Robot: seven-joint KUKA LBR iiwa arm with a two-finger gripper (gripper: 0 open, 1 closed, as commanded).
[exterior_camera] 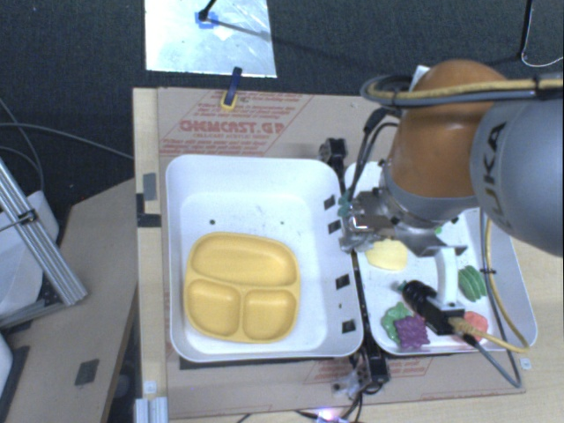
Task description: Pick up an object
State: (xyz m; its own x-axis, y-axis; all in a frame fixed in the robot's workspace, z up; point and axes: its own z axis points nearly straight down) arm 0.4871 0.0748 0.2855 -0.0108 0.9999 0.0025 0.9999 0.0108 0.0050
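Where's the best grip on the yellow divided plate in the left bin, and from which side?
Probably its right rim, coming straight down. The plate lies flat and looks too wide to span, so one finger would go inside the rim and one outside. That edge has bare floor of the left bin beside it and is nearest the arm.

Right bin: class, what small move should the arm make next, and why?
Probably ease down toward the purple grape bunch: the arm hangs over the right bin, and that bunch lies on its floor by the wrist, not yet lifted.
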